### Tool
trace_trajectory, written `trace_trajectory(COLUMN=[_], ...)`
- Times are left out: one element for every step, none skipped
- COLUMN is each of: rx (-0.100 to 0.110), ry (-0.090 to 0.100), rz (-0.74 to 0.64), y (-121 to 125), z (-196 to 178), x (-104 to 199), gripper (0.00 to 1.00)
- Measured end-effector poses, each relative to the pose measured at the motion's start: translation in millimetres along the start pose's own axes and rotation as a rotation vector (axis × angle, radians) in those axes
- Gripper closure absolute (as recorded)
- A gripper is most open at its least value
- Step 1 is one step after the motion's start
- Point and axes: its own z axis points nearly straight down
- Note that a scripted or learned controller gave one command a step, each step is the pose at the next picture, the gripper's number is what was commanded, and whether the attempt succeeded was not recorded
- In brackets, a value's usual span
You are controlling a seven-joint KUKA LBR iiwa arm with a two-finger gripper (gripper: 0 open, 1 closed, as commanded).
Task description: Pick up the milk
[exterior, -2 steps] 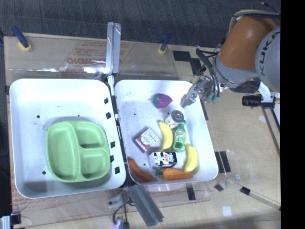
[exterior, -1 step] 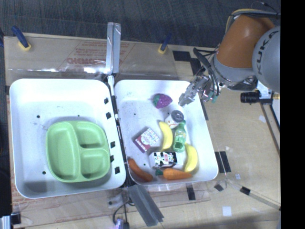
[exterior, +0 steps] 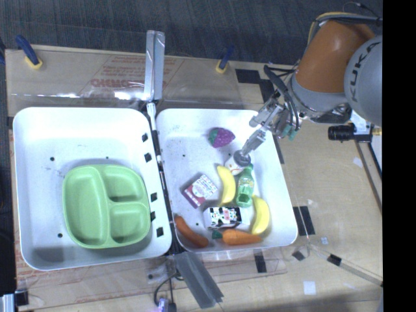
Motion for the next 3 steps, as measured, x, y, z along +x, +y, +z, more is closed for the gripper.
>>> trace_trajectory(rx=[0.000, 0.000, 0.000], ry=[0.000, 0.000, 0.000], rz=[0.000, 0.000, 0.000], y=[0.0, 0.0, 0.0], z=[0.0, 0.0, 0.0], x=[0.0, 0.0, 0.0], gripper=[0.00, 0.00, 0.00])
